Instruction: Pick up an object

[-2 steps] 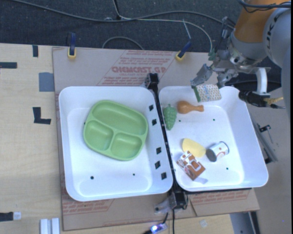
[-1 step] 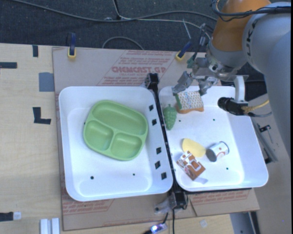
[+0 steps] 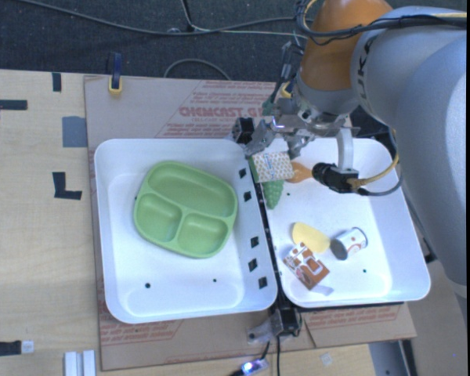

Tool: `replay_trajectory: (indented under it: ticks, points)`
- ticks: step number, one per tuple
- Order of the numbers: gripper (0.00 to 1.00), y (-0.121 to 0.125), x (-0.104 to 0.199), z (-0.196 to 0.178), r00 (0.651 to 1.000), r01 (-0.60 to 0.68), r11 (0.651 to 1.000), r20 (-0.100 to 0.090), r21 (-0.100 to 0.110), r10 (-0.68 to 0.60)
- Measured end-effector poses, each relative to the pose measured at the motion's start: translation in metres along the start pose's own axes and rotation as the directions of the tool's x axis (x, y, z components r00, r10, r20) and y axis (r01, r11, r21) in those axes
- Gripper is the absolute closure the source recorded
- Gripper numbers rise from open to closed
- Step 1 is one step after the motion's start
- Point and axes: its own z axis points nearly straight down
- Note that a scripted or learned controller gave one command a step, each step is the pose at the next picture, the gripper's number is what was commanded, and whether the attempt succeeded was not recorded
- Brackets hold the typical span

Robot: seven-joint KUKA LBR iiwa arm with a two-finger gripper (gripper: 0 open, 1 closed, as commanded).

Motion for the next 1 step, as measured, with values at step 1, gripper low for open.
replay_trajectory:
  ticks: [1]
  points:
    - [1.00, -0.0080, 0.0504, 0.0136, 1.000, -0.001, 1.000, 0.001, 0.000, 0.001]
